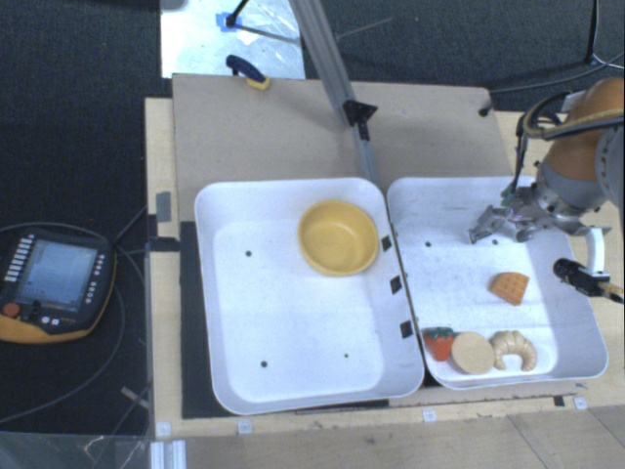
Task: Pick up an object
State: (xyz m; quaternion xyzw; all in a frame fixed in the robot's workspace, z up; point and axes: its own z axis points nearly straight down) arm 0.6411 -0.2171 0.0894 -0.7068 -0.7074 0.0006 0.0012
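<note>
The right bin (576, 355) holds four small things. A little orange waffle piece (509, 287) lies by itself near the middle of the bin, shaped like a wedge with a bumpy top. Down at the near edge, three things sit in a row, close together: a red toy with a green top (438, 343) that looks like a tomato or strawberry, a round tan cookie (473, 353) touching it, and a pale curved croissant (515, 350) just beside the cookie.

The left bin (244, 360) has a yellow bowl (338, 237) sitting upright near its far right corner.

The arm (586, 154) comes in from the right, grey with an orange part near the top. It bends down over the far part of the right bin. The gripper (485, 231) hangs there, well apart from the waffle piece and the row of toys. The fingers look spread apart, with nothing between them.

A controller with a screen (54, 283) lies on the floor to the left of the counter (293, 130).
</note>
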